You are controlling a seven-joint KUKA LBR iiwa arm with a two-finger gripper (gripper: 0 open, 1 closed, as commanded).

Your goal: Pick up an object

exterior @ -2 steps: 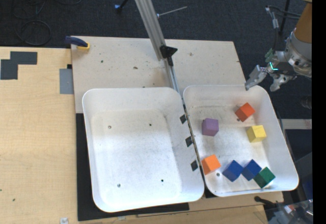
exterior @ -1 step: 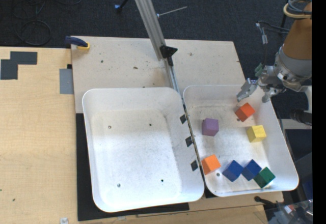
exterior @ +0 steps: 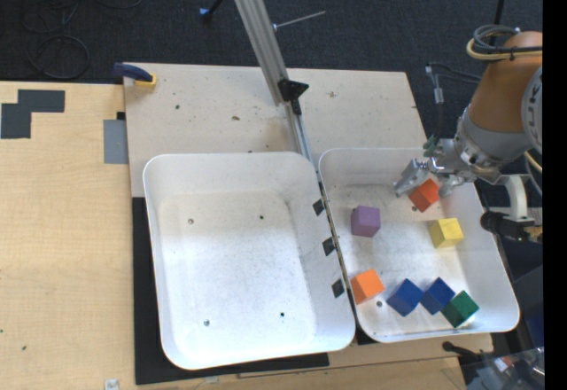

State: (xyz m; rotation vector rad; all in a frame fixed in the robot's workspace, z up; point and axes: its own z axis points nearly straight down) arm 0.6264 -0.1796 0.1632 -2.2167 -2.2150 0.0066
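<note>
Claw (exterior: 423, 187) and red-orange block (exterior: 424, 195) appear together in the right bin (exterior: 505, 291), toward its two o'clock corner. We see the block sitting directly under the metal fingertips, its top edge tucked between them, so we read the claw as pinching the block, though the slanted view leaves the firmness of the grip uncertain. Whether the block rests on the bin floor or hangs just clear of it we cannot tell.

The arm (exterior: 500, 109) enters from three o'clock, its orange band above the wrist, and leans down over the bin's right wall. We judge this approach suits a target lying nearest the arm's own side.

Moving outward, a yellow block (exterior: 446, 231) lies near the held block at its five o'clock, apart from it. A purple block (exterior: 365, 221) stands farther off at its eight o'clock. Along the bin's six o'clock edge we note an orange block (exterior: 366, 284) close to the dividing wall, then two blue blocks (exterior: 420, 297) touching each other, and a green block (exterior: 461, 308) just beside them. The chosen block stands free of these neighbours, which we take as the reason it offers the fingers room on both sides.

The left bin (exterior: 177, 202) adjoins the right one at nine o'clock. Both bins rest on the desk (exterior: 354, 105), where a slanted aluminium rail (exterior: 261, 29) rises at twelve o'clock.
</note>
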